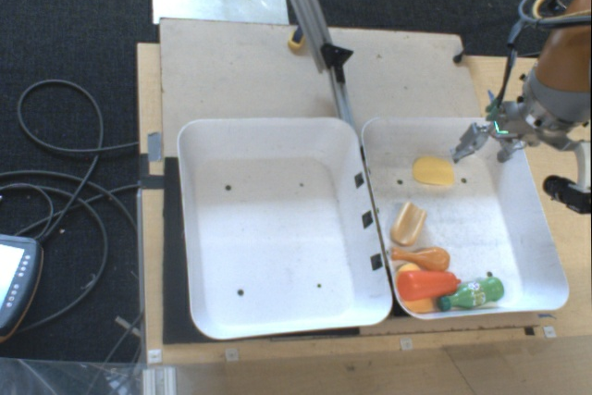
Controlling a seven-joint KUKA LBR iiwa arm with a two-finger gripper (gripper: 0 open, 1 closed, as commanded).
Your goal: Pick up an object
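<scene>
The right bin holds a flat yellow piece near its back, a tan bread-like piece in the middle, an orange drumstick-shaped toy, a red-orange carrot-like toy and a small green bottle at the front. My gripper hangs over the back right of this bin, just right of and above the yellow piece. Its fingers stand apart with nothing between them.
The left bin lies beside the right one, with a dark clip-studded divider edge between them. A slanted metal pole crosses the back of the bench. Cables and a pendant lie on the floor at left.
</scene>
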